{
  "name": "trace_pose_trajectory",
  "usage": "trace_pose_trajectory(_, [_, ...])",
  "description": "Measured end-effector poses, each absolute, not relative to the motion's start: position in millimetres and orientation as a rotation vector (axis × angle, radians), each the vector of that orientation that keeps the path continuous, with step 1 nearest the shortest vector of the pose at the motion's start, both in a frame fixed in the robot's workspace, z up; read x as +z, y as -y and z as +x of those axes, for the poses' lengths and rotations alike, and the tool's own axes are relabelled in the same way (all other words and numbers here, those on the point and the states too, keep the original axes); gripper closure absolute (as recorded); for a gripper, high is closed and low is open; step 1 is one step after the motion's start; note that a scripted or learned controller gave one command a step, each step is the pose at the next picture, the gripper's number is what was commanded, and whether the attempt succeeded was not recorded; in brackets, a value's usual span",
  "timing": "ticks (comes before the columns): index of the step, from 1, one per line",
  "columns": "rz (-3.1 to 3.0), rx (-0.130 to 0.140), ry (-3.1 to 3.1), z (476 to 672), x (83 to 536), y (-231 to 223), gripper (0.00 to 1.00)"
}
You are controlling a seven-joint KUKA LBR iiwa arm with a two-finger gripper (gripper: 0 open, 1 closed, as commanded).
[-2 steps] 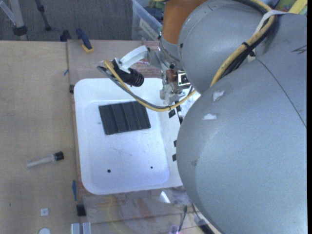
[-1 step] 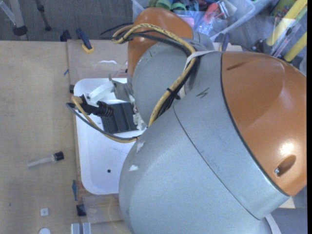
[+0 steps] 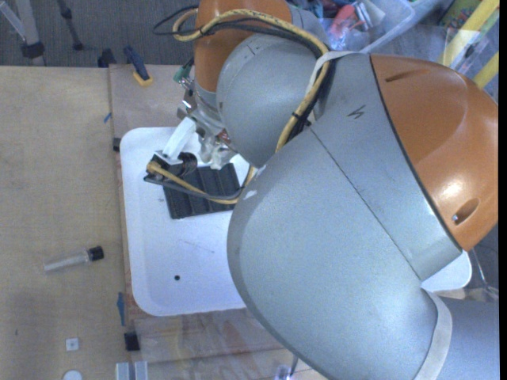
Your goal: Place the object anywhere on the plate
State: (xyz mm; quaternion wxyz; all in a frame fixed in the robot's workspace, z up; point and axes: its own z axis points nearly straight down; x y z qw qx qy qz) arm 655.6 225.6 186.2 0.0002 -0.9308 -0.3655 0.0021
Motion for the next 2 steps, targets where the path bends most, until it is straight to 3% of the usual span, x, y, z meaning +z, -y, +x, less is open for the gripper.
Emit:
trace_pose_trajectory(1, [-3.122, -0.007, 0.319, 586.5, 88, -225, 1.00])
trace_pose_trajectory(2, [-2.980, 0.006, 0.993, 652.6, 101, -226, 1.00])
